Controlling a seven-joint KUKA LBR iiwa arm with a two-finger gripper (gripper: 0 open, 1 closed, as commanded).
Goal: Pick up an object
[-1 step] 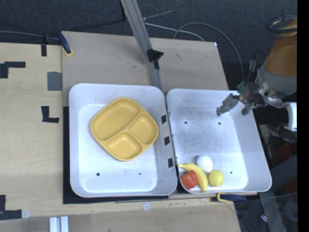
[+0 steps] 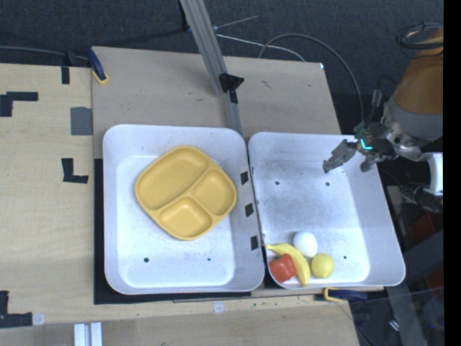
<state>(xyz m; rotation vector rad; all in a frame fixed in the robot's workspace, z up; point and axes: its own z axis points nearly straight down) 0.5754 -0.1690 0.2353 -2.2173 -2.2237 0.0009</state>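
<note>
White ball (image 2: 305,243) well below tool (image 2: 351,157)

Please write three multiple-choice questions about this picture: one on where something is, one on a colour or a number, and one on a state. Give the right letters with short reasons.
1. Where is the yellow divided plate?
A. in the left bin
B. in the right bin
C. on the bench outside the bins

2. What colour is the ball beside the banana?
A. blue
B. white
C. black

3. What is the state of the gripper?
A. holding the banana
B. holding the plate
C. holding nothing, above the right bin's far side

Answers:
1. A, the plate lies inside the left bin.
2. B, the ball is white, next to the red item and the yellow fruit.
3. C, nothing sits between its fingers, and the small things lie at the near edge of the right bin.
</note>
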